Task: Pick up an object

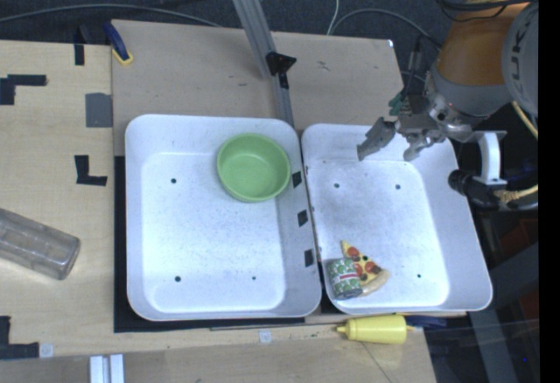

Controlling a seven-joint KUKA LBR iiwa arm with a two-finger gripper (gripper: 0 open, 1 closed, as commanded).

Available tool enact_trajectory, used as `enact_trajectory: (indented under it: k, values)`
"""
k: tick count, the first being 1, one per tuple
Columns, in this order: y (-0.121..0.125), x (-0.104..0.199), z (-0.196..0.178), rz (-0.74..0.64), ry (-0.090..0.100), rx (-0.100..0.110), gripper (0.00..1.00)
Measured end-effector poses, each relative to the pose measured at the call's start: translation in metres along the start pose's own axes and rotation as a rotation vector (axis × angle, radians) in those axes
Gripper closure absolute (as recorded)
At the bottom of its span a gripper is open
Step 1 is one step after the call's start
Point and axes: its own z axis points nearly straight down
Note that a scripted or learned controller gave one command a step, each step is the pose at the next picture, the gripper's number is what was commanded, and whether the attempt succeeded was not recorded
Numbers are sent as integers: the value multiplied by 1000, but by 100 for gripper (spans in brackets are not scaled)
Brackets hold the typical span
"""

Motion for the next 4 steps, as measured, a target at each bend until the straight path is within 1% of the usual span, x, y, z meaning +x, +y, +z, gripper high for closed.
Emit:
enact_trajectory:
  k: [1,2,3,4]
  values:
    - [0,0,0,0,0,0,0]
    - [-11,2,54,1,-1,5,0]
    - [-5,-4,110,2,-1,6,0]
    - [-6,-4,163,1,-2,1,0]
